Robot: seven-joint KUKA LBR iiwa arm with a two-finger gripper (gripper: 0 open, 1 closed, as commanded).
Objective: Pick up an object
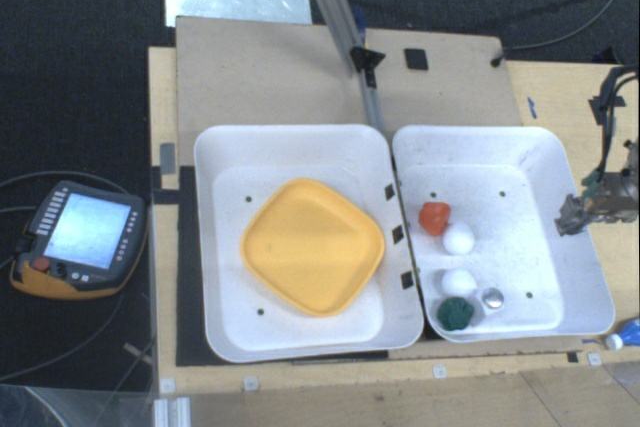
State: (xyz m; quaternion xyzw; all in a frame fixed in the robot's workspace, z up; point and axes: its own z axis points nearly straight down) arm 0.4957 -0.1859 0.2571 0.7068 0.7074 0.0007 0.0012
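Observation:
The right bin [530,155] holds a red object [434,217], a white ball [458,239] just below it, a second white ball [458,281], a dark green object [456,313] in the front corner and a small silver object [491,297]. All lie along the bin's left side and front. My gripper [583,211] hangs at the right rim of this bin, well to the right of these objects and apart from them. Nothing shows in its grasp.
The left bin [225,215] holds a large yellow square plate [313,246]. A slanted metal pole [335,5] runs down to the bins' back edge. A teach pendant [78,237] lies on the floor at left. Cables hang at the right.

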